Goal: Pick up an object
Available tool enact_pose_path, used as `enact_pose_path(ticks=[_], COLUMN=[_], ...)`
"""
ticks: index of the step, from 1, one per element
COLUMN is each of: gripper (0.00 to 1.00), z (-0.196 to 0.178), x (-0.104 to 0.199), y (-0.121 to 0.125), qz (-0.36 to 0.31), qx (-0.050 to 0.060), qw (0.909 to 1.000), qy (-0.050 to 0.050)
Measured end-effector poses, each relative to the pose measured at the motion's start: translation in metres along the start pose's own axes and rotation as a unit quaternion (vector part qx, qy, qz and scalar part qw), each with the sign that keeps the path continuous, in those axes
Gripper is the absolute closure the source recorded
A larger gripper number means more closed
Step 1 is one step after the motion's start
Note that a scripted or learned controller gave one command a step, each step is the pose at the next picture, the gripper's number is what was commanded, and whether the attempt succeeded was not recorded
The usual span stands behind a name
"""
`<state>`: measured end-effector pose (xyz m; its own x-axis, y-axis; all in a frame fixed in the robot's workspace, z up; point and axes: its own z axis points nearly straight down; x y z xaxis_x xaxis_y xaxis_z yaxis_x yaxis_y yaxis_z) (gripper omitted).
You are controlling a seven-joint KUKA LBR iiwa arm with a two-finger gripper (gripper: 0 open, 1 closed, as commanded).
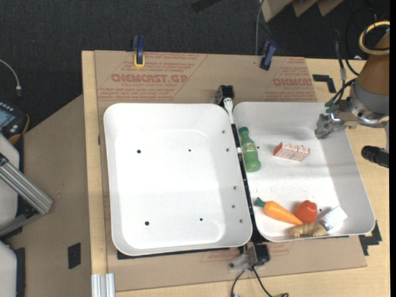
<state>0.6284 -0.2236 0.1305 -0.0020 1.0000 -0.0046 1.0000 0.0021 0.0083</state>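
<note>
**Q:** Two bins are mentioned. What are they like?

**A:** Two shallow white bins sit side by side on a brown cardboard sheet (185,73) printed with red lettering, which covers the pale worktop (377,184). Both look like smooth moulded plastic with rounded corners. The left bin (124,166) has a few small dark dots on its floor.

**Q:** What lies in the right bin (346,184)?

**A:** Taking the green bottle (249,150) as the landmark: it is glossy, lies lengthwise and sits against the bin's left wall. To its right lies a small flat box (291,152), red and white. Toward the near edge from the bottle is an orange carrot (279,212), tapered, with a green tip. Just right of the carrot is a round red tomato (305,211), with a knobbly tan root-like piece (307,230) below it, and a small white scrap (335,218) too indistinct to identify.

**Q:** And the arm?

**A:** The end effector (324,129), metallic grey, hangs over the bin's far right corner, well right of the bottle and apart from every object. Whether it is released or clenched I cannot tell; its tips are too small and blurred. The arm is cut off at the right edge.
</note>
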Motion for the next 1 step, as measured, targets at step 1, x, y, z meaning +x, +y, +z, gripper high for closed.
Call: enact_pose_path(ticks=[1], gripper=[1.0], z=[-0.0104], x=[-0.0005], y=[0.0006], qz=[0.0], qx=[-0.001], qw=[1.0], qy=[-0.001])
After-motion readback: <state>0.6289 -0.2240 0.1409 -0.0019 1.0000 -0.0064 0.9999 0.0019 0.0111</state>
